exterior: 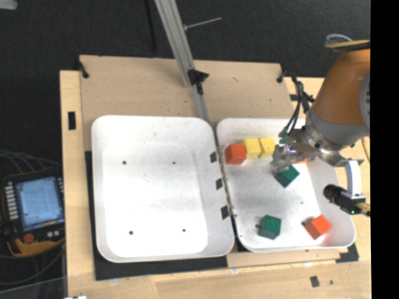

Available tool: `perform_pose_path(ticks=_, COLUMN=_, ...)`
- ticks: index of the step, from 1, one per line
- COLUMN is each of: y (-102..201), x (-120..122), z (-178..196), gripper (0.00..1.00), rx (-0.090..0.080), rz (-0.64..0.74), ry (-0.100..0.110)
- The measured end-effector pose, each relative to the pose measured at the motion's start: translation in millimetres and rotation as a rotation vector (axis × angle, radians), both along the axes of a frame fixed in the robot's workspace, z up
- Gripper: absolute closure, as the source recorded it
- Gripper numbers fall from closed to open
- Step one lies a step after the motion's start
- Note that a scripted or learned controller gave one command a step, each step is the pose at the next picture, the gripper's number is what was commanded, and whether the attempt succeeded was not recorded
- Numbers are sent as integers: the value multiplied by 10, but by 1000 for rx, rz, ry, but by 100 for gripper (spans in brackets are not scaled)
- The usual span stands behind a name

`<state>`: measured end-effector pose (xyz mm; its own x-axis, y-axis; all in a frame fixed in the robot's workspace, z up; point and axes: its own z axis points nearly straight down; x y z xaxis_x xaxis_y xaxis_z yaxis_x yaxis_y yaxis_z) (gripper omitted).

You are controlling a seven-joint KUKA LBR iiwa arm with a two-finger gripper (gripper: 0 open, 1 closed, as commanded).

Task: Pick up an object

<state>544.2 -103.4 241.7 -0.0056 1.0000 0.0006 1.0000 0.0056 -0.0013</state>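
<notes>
My gripper (283, 162) hangs over the upper middle of the right bin (249, 195). A green block (287, 177) sits tilted right below it, touching or nearly touching the gripper's tip. Whether the block is gripped is not visible. Along the bin's far side sit an orange block (235, 153) and two yellow blocks (252, 146) (267, 145) in a row, just left of the gripper. A second green block (269, 227) and a second orange block (317, 227) lie near the front wall.
The left bin (156, 185) stands beside the right one, with a divider edge (221, 179) between them. A slanted metal pole (181, 42) rises behind the bins. The arm's orange band (343, 86) looms at the right.
</notes>
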Motion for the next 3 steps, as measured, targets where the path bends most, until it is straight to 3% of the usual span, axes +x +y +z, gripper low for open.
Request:
perform_pose_path(ticks=2, y=1135, x=274, z=137, gripper=100, rx=1, rz=3, ry=-3)
perform_pose_path(ticks=3, y=1691, x=369, z=16, gripper=100, rx=-1, rz=1, ry=-2)
